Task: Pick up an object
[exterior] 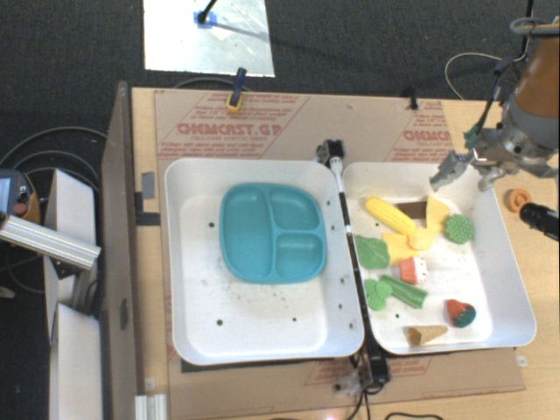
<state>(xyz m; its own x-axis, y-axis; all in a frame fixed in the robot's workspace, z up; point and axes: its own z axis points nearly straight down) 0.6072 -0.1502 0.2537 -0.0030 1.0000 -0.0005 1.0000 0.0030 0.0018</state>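
Note:
The right bin (514,297) holds several toy foods: a yellow corn cob (390,215), a yellow wedge (436,208), a round green piece (458,228), a green leaf (372,252), a pink and white piece (414,270), a green vegetable (396,291), a strawberry (461,312) and a cone (426,332). My gripper (460,177) hangs above the bin's far right corner, just beyond the yellow wedge. Its two fingers are spread open with nothing between them.
A teal divided plate (271,233) lies in the left bin (199,322). A metal rail (346,226) runs between the bins. An orange object (516,199) sits on the cardboard right of the right bin. A silver sheet (208,24) lies on the floor beyond the bench.

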